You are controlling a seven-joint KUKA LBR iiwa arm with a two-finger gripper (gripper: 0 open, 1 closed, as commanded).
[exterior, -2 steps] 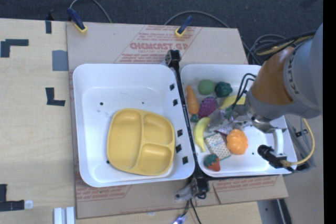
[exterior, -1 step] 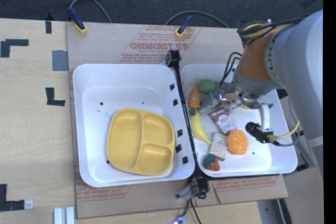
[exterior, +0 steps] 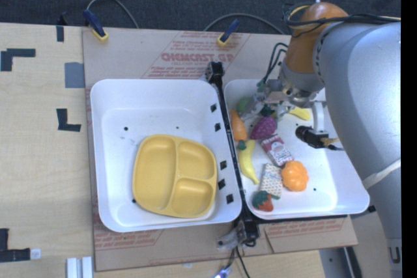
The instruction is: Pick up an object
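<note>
Right bin (exterior: 339, 195): purple grapes (exterior: 264, 127), carrot (exterior: 238, 127), banana (exterior: 248, 163), orange fruit (exterior: 294, 175), small packets, strawberry (exterior: 263, 201). Hand (exterior: 273, 101) low above grapes; grip state cannot be told. Left bin (exterior: 104, 101): yellow divided tray (exterior: 174, 176).

The bench (exterior: 39, 159) has a light wood-grain surface bearing black tape marks. A brown cardboard sheet (exterior: 189, 55) with red print lies flat on it, held at the far edge by two blue-and-yellow clamps (exterior: 96, 25). Two shallow white bins (exterior: 104, 140) rest side by side on the cardboard, touching.
</note>
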